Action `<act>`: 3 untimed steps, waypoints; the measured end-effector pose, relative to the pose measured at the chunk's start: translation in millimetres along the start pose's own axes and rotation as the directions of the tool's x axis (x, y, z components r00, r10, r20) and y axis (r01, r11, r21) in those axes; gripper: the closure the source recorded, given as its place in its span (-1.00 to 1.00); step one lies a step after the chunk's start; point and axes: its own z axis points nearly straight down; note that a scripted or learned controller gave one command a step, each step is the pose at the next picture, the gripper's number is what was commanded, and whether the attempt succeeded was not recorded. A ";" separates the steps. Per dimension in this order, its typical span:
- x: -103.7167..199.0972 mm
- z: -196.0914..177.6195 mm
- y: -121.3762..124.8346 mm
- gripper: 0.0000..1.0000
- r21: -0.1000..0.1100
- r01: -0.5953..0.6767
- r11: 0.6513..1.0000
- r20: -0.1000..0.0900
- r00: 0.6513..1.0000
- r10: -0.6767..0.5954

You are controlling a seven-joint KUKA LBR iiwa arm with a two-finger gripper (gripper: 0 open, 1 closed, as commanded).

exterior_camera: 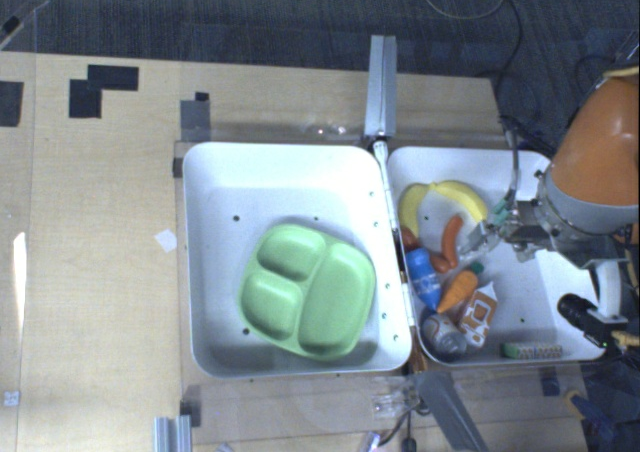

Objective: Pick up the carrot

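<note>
Carrot (pixel 459 291) between blue bottle (pixel 421 275) and snack packet (pixel 477 313)

Two bins sit side by side on the worktop (pixel 100 270). The left bin (pixel 215 240) has a tray (pixel 308 290) lying in its middle. The right bin (pixel 520 310) holds a heap of things along its left side. The banana (pixel 455 198) is at the back. The carrot (pixel 459 290) lies nearer the front, with a bottle (pixel 422 275) just to its left and a small packet (pixel 478 315) to its right. The gripper (pixel 487 236) is above the heap, between the banana and the carrot. The arm (pixel 600 170) comes in from the right.
</note>
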 end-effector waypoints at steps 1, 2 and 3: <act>-4.2 118.4 1.7 -1.00 -0.016 0.002 1.000 0.010 1.000 -0.002; 20.4 33.3 -13.1 -1.00 -0.002 -0.100 0.995 0.000 0.995 0.100; -5.6 109.6 -11.5 -1.00 -0.010 0.164 0.986 0.009 0.986 -0.164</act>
